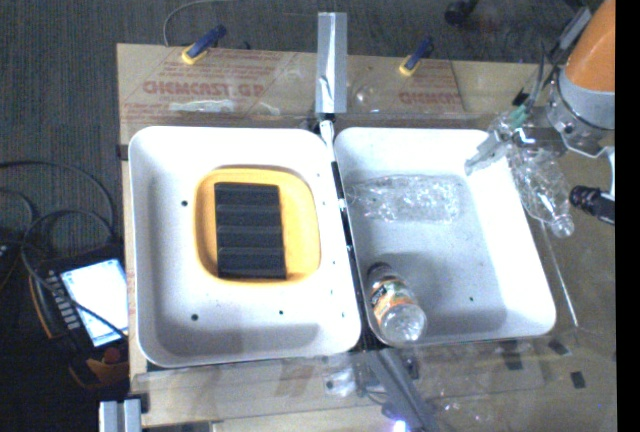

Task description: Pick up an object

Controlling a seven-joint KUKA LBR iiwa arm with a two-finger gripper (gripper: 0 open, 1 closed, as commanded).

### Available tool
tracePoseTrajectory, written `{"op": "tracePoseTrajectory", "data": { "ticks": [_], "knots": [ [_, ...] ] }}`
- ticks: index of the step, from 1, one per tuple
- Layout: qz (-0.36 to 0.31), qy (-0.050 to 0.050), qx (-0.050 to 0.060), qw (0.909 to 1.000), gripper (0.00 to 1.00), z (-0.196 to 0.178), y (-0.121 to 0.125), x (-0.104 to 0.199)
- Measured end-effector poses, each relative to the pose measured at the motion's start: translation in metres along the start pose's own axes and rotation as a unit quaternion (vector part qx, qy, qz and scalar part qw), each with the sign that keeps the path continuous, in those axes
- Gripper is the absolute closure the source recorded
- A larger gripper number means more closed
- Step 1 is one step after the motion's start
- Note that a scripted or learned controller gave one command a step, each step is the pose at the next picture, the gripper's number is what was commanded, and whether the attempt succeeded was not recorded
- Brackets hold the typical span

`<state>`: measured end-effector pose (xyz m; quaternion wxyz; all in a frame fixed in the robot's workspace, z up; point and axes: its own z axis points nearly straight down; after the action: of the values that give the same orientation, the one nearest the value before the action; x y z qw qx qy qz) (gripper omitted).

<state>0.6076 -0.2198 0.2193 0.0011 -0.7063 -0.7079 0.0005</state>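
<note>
Clear plastic bottle [395, 305] lies low-left of my tool [520, 135], whose grip state I cannot tell, so I'd descend squarely across its body

Tray [258, 230] in left bin [160, 250], bottle [395, 305] at right bin's [500, 280] near-left corner (crumpled wrap [410, 198] behind it)

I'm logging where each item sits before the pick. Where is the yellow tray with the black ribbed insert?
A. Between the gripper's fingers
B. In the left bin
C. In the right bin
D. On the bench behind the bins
B: the yellow tray lies flat in the middle of the left bin, while the right bin holds a plastic bottle.
</note>
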Motion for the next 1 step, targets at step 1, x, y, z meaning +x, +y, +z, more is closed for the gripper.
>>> {"op": "tracePoseTrajectory", "data": {
  "ticks": [1],
  "knots": [
    [0.007, -0.001, -0.001, 1.0, 0.0, -0.0411, -0.0249, -0.003]
  ]
}}
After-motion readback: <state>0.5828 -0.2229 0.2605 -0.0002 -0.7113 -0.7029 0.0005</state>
